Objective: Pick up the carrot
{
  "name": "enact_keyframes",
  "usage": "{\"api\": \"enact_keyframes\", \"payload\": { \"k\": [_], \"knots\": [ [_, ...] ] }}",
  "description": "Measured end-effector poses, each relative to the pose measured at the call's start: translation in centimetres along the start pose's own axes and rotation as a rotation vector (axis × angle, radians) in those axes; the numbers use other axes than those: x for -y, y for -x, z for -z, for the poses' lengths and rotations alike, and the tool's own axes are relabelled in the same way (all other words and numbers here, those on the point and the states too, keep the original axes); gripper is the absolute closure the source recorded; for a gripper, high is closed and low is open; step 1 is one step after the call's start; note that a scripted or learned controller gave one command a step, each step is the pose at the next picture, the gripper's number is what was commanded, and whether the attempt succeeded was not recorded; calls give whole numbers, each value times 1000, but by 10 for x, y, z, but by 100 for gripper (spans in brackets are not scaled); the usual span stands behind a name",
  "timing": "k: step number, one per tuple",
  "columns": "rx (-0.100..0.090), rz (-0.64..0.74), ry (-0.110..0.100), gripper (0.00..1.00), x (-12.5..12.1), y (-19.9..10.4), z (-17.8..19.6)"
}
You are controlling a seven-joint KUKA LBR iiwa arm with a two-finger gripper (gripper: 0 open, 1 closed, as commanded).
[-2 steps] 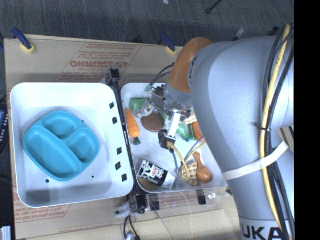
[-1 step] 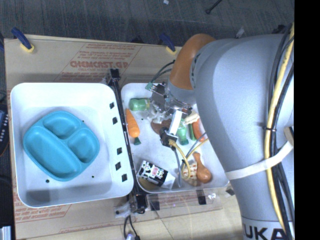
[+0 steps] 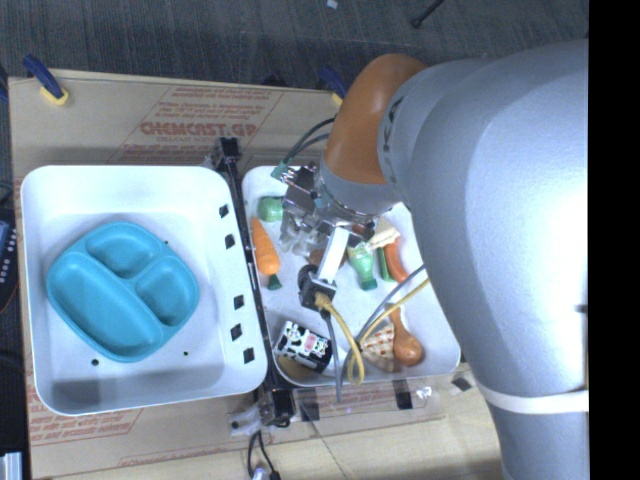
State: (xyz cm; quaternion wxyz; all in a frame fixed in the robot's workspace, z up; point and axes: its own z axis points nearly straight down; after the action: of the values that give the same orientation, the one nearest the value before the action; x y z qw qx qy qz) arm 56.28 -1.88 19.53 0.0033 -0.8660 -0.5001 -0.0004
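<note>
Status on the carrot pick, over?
Gripper over right bin, beside carrot. Carrot lying along bin's left wall, ungrasped. Green piece at its far end.

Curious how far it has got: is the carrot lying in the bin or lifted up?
Lying in the bin. The carrot rests flat in the right bin, by its left wall, beside the end effector.

Arm [image 3: 500, 218] runs off the lower edge and hides the right side of the right bin [image 3: 288, 303]. Beneath the wrist I see a green item [image 3: 362, 265] and a red-orange item [image 3: 396, 261] only in part; the gripper [image 3: 298, 240] I cannot resolve among cables.
</note>
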Motion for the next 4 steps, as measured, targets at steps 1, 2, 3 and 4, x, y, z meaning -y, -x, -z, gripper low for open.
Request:
{"api": "enact_keyframes", "payload": {
  "k": [1, 2, 3, 4],
  "knots": [
    [10, -7, -6, 100, 35, 37, -5],
    [10, -121, -7, 100, 94, 14, -6],
    [12, -114, -15, 100, 93, 14, 3],
    [6, -358, -4, 100, 36, -13, 56]
  ]
}}
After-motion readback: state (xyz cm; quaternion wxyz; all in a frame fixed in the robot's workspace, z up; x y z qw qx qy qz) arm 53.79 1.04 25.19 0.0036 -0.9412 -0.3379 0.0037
